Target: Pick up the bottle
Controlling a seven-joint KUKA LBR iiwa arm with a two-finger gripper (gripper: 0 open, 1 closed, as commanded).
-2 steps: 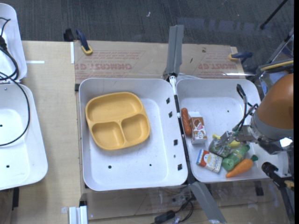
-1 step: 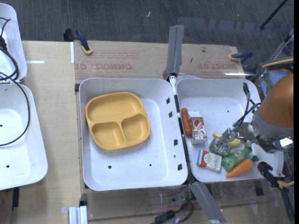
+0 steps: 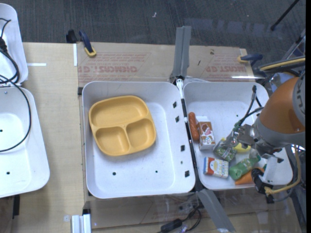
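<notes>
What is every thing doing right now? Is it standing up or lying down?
Yellow tray: flat in the left bin, nothing in its compartments.
Green bottle: lying on its side in the right bin.
Hot dog: lying flat by the divider.
Two small cartons: lying flat.
Carrot: lying by the bottle.
Gripper: low over the food pile, beside the bottle.

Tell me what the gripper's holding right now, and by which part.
Cannot be told: the gripper sits low over the clutter by the green bottle, but no item shows between its fingers.
</notes>
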